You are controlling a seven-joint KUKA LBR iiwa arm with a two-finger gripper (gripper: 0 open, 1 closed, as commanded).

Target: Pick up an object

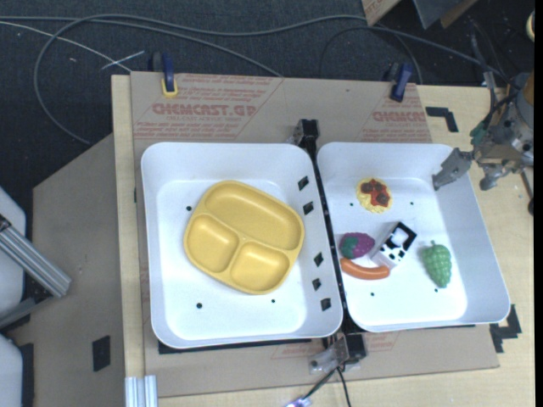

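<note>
**No pick yet: gripper parked at the right bin's edge, nothing in it**

Quick read from the top cam. The gripper [472, 173] sits over the far right corner of the right bin [488, 261]. Its fingers [450, 170] are spread apart with just bare bin wall and bench showing between them. So no grasp, and the task is at the very start.

Candidates are all in that same bin, all on the near-left side of the fingers:
- Closest is the small red-and-yellow toy [374, 193], off to the fingers' left and a bit nearer the cam. It stands alone, w/ free space around it.
- Further toward the cam is the green grape bunch [438, 263], almost straight below the fingers in the view. It's also by itself.
- Left of the grapes there's a tight cluster of the black-and-white block [396, 242], purple piece [357, 245] and orange sausage [366, 269]. They're touching or v. close, can't tell which.

Well beyond all that, in the left bin [161, 227], is the yellow divided tray [244, 237], farthest from the fingers.

Done so far is nothing, as far as this shows. Still left is to pick a target, move over it, descend, close and lift. My guess is that the grapes or the red-yellow toy are the cleaner tries, as the cluster risks a nudge or a double grab.
</note>
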